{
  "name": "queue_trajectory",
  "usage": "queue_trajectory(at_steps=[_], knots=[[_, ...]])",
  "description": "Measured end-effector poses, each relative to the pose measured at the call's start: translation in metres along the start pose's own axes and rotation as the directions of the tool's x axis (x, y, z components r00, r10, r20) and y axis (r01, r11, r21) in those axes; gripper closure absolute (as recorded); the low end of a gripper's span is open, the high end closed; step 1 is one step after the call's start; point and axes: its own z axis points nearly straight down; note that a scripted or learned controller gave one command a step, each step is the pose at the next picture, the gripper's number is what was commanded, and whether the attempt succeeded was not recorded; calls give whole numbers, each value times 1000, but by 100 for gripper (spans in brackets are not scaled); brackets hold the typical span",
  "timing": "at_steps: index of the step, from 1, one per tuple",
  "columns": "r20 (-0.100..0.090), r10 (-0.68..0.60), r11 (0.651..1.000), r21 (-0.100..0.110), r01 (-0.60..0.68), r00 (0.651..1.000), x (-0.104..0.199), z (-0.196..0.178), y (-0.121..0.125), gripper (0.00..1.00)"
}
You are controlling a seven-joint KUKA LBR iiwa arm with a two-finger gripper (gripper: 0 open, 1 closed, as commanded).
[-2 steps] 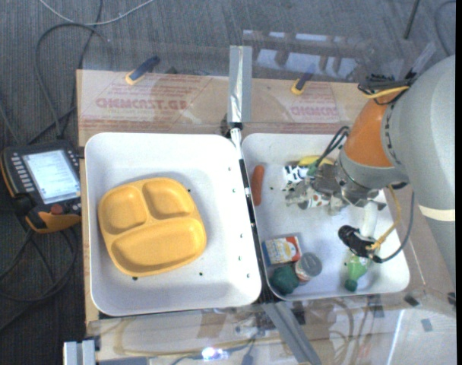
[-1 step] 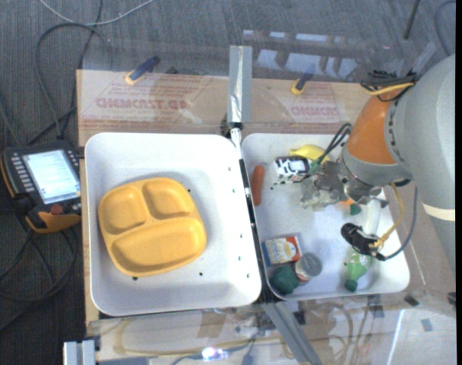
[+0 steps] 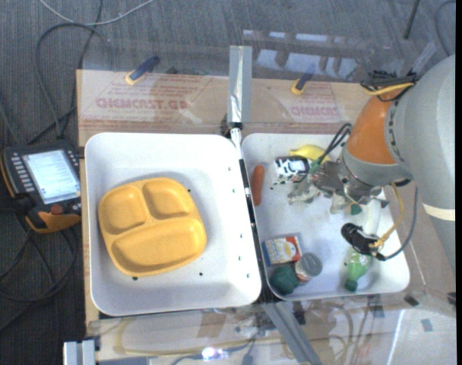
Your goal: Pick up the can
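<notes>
Far left, off the bins: a teach pendant (image 3: 42, 179) with lit screen, cables trailing, not relevant to the pick.

Left bin (image 3: 124, 284): holds a yellow divided plate (image 3: 151, 224) lying flat near the middle. Nothing else there; likely just clutter or a drop spot, can't say which.

Divider between bins: an orange carrot-like stick (image 3: 257, 185) lies along the right bin's left wall, lengthwise, well apart from the target.

Right bin (image 3: 394, 280): crowded. The can (image 3: 309, 266) sits low in the bin near the front wall, seemingly on its side or tilted with its round grey end facing the camera. It's hemmed in: a small red-and-blue box (image 3: 282, 249) touching or just beside it on the left, a dark green round object (image 3: 285, 279) just below-left. Those two block a finger from that side; right side of the can looks freer.

Further up, a black-and-white toy (image 3: 291, 166) and a yellow item (image 3: 311, 153) near the back wall. A green bottle (image 3: 355, 271) lies to the right of the can, near but apart.

The tool (image 3: 320, 189) hangs over the upper middle of the right bin, above the can's spot and not over it. Fingers are lost in wrist hardware and cables; cannot tell whether wide or narrow. Nothing visibly held. Judgement: approach not yet lined up; needs to travel toward the front wall.
</notes>
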Motion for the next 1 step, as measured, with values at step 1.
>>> queue_trajectory(at_steps=[1], knots=[[3,107,994,32,-107,994,15,12,48,0]])
